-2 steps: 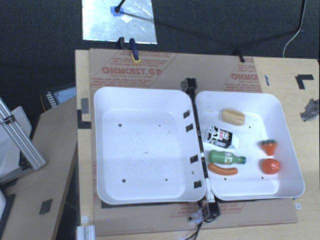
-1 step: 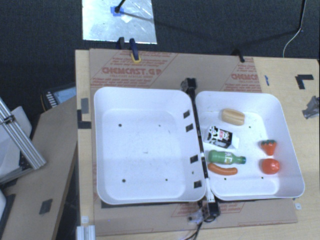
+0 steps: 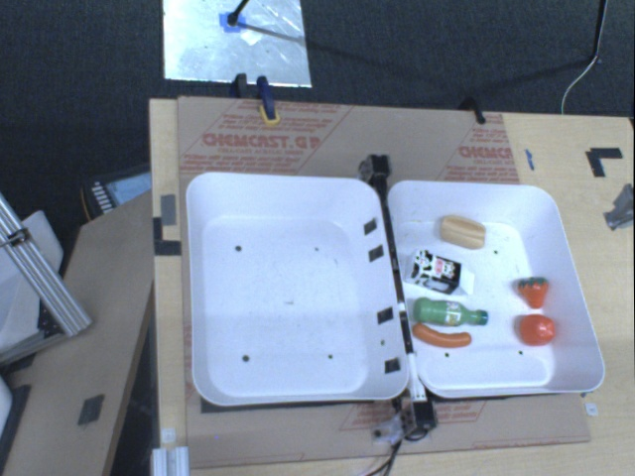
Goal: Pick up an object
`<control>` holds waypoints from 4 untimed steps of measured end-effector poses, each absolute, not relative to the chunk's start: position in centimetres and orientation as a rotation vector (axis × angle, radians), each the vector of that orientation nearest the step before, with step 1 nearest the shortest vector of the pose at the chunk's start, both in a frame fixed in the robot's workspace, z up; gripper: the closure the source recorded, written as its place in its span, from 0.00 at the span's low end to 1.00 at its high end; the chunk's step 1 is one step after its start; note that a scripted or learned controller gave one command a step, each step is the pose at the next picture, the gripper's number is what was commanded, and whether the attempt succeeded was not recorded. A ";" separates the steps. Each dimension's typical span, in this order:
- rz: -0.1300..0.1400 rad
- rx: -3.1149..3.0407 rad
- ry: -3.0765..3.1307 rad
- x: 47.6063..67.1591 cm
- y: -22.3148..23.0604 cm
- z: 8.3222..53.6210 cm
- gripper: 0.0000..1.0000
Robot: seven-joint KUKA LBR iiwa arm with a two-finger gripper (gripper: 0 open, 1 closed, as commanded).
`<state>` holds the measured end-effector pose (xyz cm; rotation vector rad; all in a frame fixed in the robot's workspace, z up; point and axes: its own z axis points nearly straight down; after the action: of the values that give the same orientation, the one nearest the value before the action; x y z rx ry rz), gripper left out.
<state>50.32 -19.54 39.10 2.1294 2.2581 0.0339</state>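
lab | test bench [image 3: 327, 137] | two white bins [image 3: 198, 266] | aluminium framing [image 3: 40, 276]

Smooth white plastic bins [image 3: 288, 191]; shiny foil sheet [image 3: 236, 28].

Cut off at nine o'clock: aluminium rail [image 3: 40, 276]. Cut off at three o'clock: grey object [image 3: 622, 208]. Too small to read: print on black-and-white carton [image 3: 437, 269].

One fixed overhead camera looks slantwise down on both bins [image 3: 298, 191].
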 end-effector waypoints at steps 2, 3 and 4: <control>0.041 2.110 2.265 50.5 -19.5 41.3 1.00; -0.007 2.228 2.226 48.5 -20.6 29.3 1.00; 0.004 2.211 2.222 48.8 -20.7 31.0 1.00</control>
<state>48.81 -20.69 31.05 2.2113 2.2217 0.0040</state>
